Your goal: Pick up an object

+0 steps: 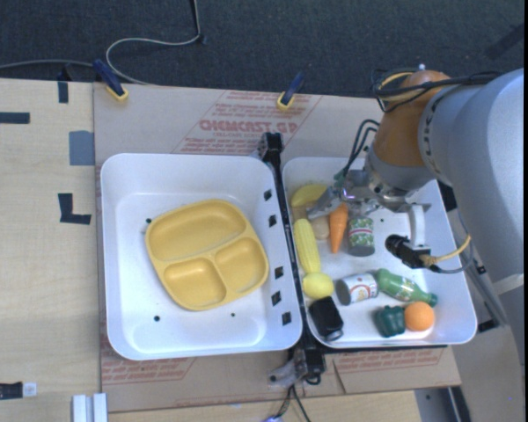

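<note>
Pincer (pixel 363 202) low in the crowded right white bin (pixel 462 323), finger state unreadable, right over the orange plastic carrot (pixel 337 227) and small green-labelled can (pixel 361 236): tight packing risks a glancing miss or double grab.

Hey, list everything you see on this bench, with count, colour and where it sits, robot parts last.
Shallow white plastic bins: two, side by side on the bench.
Yellow three-compartment plastic tray: one, left bin.
Toy corn cob: one, yellow, right bin's left side.
Toy lemon: one, yellow, below the corn.
Toy carrot: one, orange, right bin, by the end effector.
Small green-labelled can: one, right of the carrot.
Green toy bottle: one, right bin's lower part.
Orange ball: one, lower right corner.
Black block: one, lower left corner.
Yellow-blue clamps: two, cardboard's far edge.
End effector: one, grey arm, over the right bin.
</note>
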Motion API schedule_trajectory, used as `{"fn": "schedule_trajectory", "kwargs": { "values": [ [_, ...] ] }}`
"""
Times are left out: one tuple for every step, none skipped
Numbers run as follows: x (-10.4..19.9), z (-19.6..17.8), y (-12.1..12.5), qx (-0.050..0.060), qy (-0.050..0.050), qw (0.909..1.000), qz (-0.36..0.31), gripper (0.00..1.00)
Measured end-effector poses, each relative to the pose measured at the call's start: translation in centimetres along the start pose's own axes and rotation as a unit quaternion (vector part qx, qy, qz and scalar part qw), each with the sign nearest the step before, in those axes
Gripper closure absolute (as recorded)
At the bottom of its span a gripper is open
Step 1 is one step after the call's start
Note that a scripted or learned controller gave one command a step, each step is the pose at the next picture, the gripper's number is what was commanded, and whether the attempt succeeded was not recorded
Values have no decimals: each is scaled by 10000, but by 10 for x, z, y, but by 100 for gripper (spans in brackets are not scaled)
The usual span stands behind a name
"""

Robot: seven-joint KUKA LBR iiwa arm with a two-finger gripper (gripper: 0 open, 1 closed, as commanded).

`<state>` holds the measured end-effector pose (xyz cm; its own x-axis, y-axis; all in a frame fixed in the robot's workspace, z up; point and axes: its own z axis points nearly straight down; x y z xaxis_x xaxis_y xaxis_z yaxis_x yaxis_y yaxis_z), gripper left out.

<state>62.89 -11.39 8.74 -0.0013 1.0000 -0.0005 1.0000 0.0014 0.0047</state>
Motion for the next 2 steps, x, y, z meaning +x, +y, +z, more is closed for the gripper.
{"fn": "schedule_trajectory", "kwargs": {
  "values": [
    [2, -10, 1, -6, 21, 10000, -5, 100],
    [61, -97, -43, 27, 8, 10000, -6, 100]
  ]
}}
